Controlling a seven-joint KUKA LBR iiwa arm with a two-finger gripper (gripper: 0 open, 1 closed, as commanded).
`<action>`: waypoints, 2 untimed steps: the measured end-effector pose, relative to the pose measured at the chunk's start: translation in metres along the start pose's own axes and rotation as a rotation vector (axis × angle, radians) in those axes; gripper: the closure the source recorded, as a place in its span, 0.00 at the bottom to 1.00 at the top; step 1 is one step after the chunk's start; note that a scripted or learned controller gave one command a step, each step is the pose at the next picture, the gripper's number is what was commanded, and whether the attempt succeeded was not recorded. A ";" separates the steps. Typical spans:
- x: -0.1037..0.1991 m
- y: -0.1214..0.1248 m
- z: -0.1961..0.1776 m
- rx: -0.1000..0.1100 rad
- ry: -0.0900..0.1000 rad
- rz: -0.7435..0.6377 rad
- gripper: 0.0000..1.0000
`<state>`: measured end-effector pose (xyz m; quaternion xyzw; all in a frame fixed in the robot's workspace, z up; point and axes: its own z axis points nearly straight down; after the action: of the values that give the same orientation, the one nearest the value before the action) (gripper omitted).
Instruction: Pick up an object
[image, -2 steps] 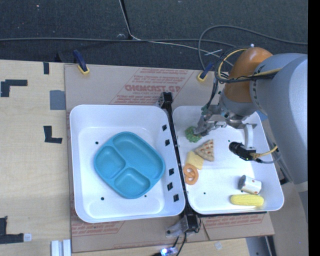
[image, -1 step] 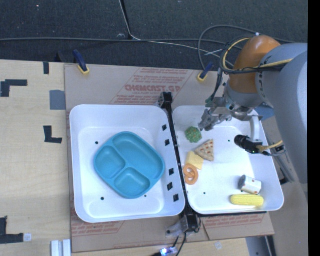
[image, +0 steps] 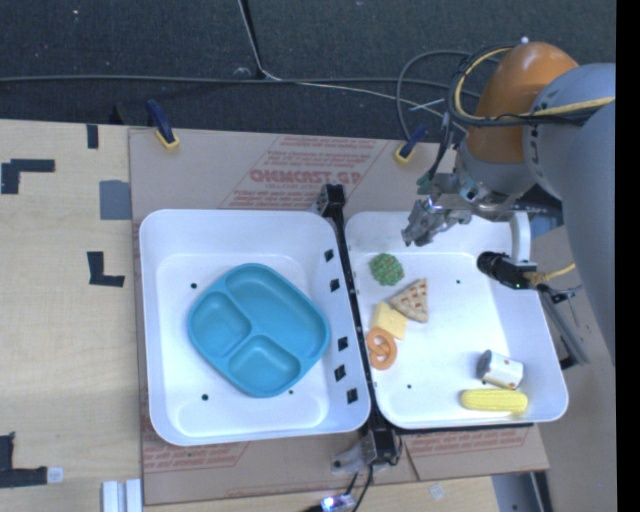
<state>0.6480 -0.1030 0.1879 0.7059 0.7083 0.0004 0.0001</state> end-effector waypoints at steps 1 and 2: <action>0.006 -0.001 -0.060 -0.002 -0.001 0.000 1.00; 0.006 -0.001 -0.060 0.005 -0.001 0.002 1.00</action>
<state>0.6474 -0.0966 0.2475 0.7065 0.7077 -0.0015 -0.0013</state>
